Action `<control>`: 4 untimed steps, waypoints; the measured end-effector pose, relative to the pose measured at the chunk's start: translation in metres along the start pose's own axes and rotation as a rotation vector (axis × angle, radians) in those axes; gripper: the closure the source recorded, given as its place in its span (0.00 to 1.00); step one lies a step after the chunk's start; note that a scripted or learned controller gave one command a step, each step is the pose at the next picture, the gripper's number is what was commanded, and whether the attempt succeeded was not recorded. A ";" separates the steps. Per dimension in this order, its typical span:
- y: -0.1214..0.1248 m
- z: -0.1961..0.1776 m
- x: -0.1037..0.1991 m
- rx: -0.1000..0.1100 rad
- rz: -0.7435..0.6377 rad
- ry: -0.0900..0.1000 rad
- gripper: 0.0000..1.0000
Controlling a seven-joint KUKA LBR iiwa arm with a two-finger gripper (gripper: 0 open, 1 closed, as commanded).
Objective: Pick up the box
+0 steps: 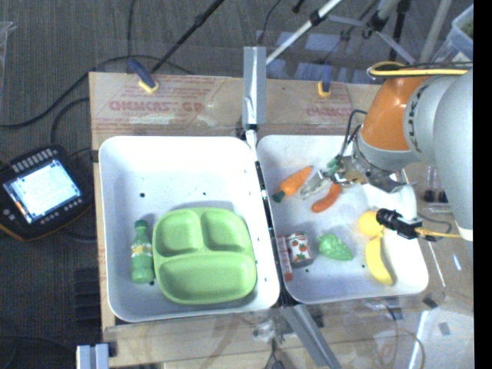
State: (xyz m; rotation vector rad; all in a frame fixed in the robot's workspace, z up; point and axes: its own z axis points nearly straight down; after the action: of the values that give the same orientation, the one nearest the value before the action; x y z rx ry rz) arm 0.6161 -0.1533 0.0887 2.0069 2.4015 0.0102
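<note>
The box [297,250] is a small white and red carton lying in the right bin [400,283], against its left wall near the front. My gripper [321,183] reaches in from the right and sits low over the back of that bin, well behind the box. Just left of the gripper lies an orange carrot [295,181]. A second orange piece [327,197] sits right under its tip. Whether the gripper touches either one is unclear.
In the right bin, a green leafy item [335,246] lies beside the box, with a yellow lemon [369,223] and a banana [377,263] further right. The left bin [123,167] holds a green divided plate [204,255] and a green bottle [140,250].
</note>
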 end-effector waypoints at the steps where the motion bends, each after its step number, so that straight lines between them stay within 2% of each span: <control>1: 0.002 -0.008 0.001 -0.001 -0.001 0.002 1.00; 2: -0.061 -0.004 0.053 -0.006 -0.214 -0.005 1.00; 3: -0.111 -0.094 0.120 0.019 -0.021 0.007 1.00; 4: -0.105 -0.104 0.150 0.021 0.462 0.000 1.00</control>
State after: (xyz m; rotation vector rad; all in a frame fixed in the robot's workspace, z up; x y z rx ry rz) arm 0.4843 -0.0243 0.1905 2.5157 1.8870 -0.0103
